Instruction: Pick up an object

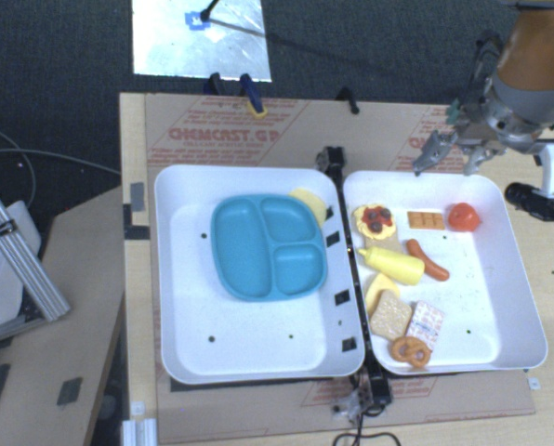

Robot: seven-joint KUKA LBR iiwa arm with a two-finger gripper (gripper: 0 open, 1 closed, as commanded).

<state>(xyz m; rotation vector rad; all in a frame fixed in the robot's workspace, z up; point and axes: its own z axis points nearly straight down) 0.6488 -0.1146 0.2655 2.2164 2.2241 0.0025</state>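
Gripper (454,160): fingers spread open, nothing between them, poised over right bin (514,277) far rim. Tomato (463,216): near that bin's far right corner, just beside cracker (426,219).

Two white bins (258,365) sit on a tan worktop (370,124) printed with red lettering. A sky-blue divided tray (268,247) lies in the left bin, a pale yellow piece (309,202) at its corner. In the right bin: a red tomato (463,216), an orange-brown cracker (426,219), a yellow tart topped dark red (375,221), a yellow bottle-like piece (394,265), an orange-red sausage (428,259), a tan cracker (390,317), a pink-speckled white packet (424,323) and a brown pretzel (411,350). The grey arm (535,54) wears an orange band above its grey metal claw (452,163).
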